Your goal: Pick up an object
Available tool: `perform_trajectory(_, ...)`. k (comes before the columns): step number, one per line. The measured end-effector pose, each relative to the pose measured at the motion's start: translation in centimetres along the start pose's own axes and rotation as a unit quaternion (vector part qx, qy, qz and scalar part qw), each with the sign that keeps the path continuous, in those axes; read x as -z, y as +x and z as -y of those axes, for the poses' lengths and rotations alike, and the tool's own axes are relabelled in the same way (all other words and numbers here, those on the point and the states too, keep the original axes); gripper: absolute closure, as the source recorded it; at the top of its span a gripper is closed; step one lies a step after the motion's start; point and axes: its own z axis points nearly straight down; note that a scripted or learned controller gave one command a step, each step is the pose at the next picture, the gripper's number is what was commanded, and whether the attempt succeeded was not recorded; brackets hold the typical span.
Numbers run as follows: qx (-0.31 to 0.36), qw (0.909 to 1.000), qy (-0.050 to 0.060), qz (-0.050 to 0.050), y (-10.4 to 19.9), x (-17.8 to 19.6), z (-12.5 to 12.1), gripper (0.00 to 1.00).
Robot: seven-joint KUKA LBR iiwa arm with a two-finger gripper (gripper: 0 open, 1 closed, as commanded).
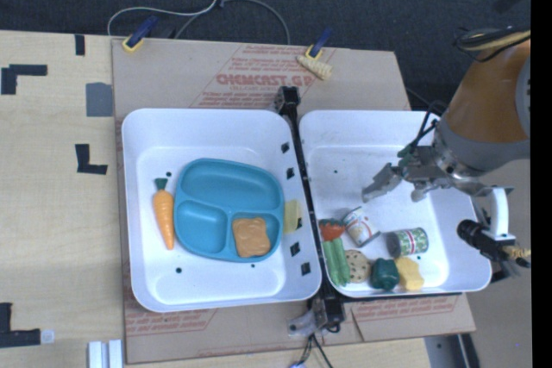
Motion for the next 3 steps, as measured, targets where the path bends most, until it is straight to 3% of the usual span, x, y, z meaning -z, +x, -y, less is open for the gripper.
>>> perform_trajectory(1,0.0,1.0,-0.003,0.002,2.6,-13.4,0.3,0.0)
perform_trajectory(2,-0.002,0.9999,-0.011,0.004,-2.7,8.2,-1.5,0.0)
perform_trajectory(3,-0.002,1.0,0.002,0.0,-4.4,0.7,1.7,0.0)
